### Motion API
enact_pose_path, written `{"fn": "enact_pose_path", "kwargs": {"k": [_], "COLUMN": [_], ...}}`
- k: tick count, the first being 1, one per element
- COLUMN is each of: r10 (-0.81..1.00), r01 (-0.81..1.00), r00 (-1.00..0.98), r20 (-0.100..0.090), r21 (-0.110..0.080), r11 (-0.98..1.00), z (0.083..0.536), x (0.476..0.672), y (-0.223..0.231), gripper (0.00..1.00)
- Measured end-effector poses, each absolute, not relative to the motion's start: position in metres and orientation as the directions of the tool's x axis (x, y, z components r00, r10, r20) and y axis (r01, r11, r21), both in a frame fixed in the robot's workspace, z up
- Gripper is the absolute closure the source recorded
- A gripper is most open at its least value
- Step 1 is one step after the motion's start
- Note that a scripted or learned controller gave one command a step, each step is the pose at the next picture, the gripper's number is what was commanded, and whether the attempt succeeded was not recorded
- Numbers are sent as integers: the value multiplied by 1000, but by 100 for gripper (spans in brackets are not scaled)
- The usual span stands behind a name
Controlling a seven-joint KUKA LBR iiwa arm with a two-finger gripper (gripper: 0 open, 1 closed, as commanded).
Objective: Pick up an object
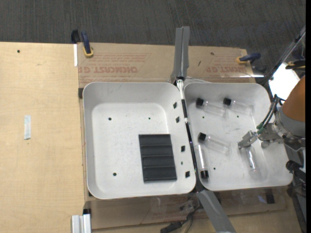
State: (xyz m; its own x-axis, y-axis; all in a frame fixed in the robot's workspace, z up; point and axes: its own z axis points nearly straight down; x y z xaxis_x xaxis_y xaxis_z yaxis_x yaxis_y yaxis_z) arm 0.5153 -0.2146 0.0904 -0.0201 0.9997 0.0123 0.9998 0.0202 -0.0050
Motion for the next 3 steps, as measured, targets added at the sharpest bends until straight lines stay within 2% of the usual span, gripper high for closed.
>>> {"fn": "enact_pose_path", "kwargs": {"k": [1, 2, 3], "r10": [1000, 1000, 1000], "r01": [1000, 1000, 1000], "r00": [-17, -23, -23], "r20": [6, -1, -1], "r21": [-4, -1, -1], "r11": [17, 23, 23], "z": [99, 115, 115], "x": [515, 541, 541], "y": [-217, -139, -139], "gripper": [100, 100, 0]}}
